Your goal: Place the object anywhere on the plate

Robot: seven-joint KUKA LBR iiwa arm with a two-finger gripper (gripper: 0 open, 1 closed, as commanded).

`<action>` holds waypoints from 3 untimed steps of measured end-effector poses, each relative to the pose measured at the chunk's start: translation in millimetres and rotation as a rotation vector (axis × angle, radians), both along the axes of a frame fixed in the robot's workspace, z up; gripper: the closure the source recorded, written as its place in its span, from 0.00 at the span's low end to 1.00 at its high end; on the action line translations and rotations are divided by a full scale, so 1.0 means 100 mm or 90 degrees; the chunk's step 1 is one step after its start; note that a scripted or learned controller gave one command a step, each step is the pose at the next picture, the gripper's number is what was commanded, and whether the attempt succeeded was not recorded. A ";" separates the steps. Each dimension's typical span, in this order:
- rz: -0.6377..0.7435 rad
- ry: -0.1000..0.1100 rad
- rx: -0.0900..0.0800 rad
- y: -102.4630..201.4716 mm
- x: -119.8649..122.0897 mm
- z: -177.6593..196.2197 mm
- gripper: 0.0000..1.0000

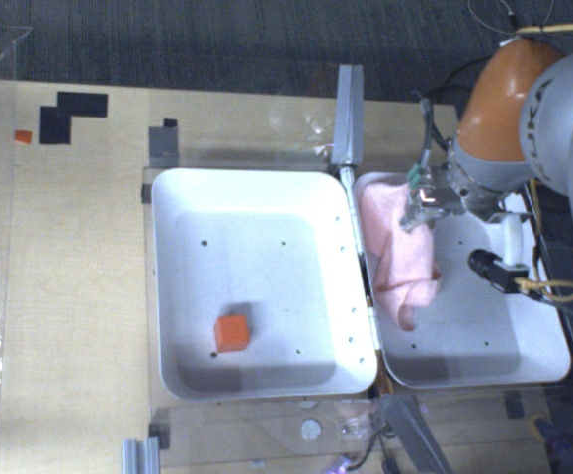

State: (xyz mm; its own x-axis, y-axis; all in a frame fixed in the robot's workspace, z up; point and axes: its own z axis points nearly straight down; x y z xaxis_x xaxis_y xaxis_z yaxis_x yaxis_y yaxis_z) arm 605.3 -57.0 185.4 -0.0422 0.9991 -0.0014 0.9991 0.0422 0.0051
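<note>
Small matte orange cube [232, 333], crisp-edged, lower left inside the smooth left white plastic bin [267, 200]. Soft, crumpled pink cloth [401, 255] along the right white bin's [494, 354] left side. Metal two-finger gripper [420, 201] over the cloth's top.

The left bin [252, 205] lay mostly open, with just a small orange block [232, 333] near its lower left. In the right bin [484, 349], pink cloth [397, 255] crowded the left side, while the arm [524, 107] blocked the upper right. The lower middle floor stayed bare. A grey divider [348, 117] stood between the bins up top.
</note>
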 end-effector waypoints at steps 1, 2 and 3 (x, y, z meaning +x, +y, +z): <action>0.007 -0.002 0.000 0.02 0.02 0.41 1.00; 0.264 0.000 -0.001 0.46 -0.21 0.33 1.00; 0.521 0.000 -0.002 0.95 -0.38 0.25 1.00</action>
State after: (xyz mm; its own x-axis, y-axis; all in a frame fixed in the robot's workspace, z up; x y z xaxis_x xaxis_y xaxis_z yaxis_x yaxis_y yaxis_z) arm 567.3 38.0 210.2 -0.7584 0.6518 -0.0035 0.6518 0.7584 0.0042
